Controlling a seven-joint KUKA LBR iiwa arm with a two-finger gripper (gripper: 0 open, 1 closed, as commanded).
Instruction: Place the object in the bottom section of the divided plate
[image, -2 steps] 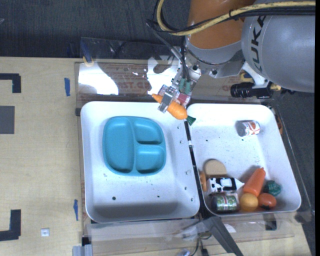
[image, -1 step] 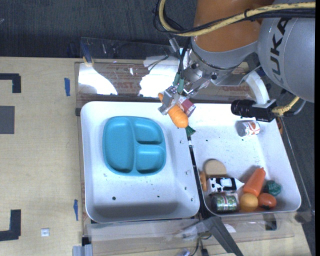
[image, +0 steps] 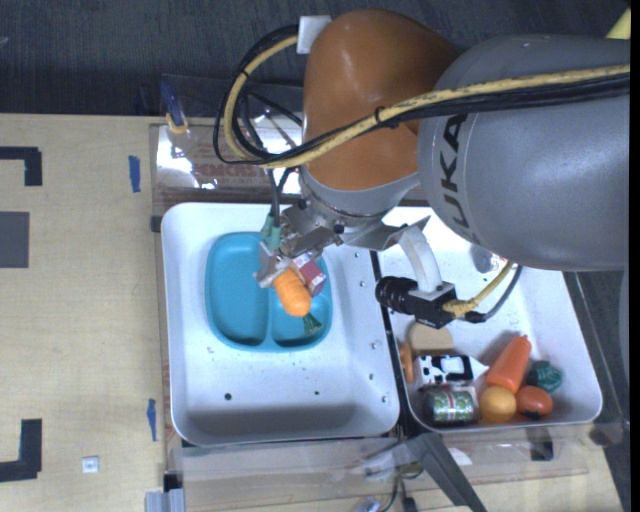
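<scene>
A blue divided plate (image: 235, 295) lies in the left white bin (image: 200, 390). My gripper (image: 287, 270) hangs over the plate's right part, its fingers shut on a small orange toy carrot (image: 292, 294) with a green tip pointing down toward the plate's lower right section. A pinkish piece shows beside the carrot at the fingers. The arm's orange band and grey body cover the bin's far edge.
The right bin (image: 570, 300) holds several toy foods along its near edge: a larger carrot (image: 509, 362), a tomato (image: 534, 401), an orange fruit (image: 497, 403), a can (image: 452, 404), a black-and-white item (image: 445, 369). A black cable connector (image: 412, 296) hangs over the divider between the bins.
</scene>
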